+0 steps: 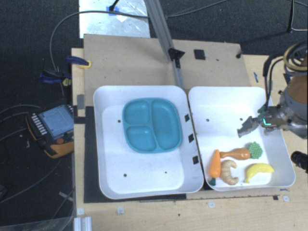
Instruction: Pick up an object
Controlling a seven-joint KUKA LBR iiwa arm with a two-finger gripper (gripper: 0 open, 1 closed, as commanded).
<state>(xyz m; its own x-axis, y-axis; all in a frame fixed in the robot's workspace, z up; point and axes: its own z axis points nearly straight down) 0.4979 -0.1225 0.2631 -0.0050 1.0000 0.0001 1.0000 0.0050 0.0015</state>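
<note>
While the gripper [246, 126] hung over the right bin [216, 100], its jaw state was unclear; a banana [258, 171] lay below.

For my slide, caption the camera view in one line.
KUKA gripper hovering in the right bin above toy food: carrot, banana, broccoli; blue divided plate in the left bin.

A: What lies under the bench [144, 57]?

B: Dark speckled carpet [29, 23], crossed by black cables [53, 32].

A: And past the bench's far edge?

B: A crinkled silver sheet [113, 11] marked with blue tape, and a grey pole [159, 18] slanting across it.

A: Off the left edge?

B: Blue clamps [57, 73], and an orange-cased handset with a blue screen [53, 129].
</note>
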